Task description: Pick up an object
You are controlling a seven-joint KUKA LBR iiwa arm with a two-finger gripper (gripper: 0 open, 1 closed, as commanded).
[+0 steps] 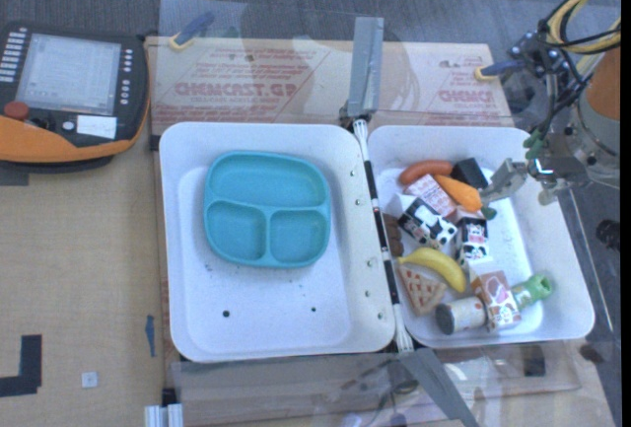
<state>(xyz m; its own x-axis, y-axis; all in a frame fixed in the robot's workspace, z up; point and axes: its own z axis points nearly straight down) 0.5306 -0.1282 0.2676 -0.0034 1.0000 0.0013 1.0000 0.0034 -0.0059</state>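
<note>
Hung over the right white bin (pixel 575 262)'s far right edge: grey two-finger gripper (pixel 508 177), fingers' state indiscernible; orange carrot-shaped toy (pixel 458 191) just left, long axis aimed at it.

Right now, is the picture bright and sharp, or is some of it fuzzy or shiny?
In the camera view the light is soft and even, with faint shadows under the blue plate; the clear sheet behind the bins gives off a pale shine; the small toys in the right bin look a bit fuzzy, and so does the tool by that bin's far edge.
</note>
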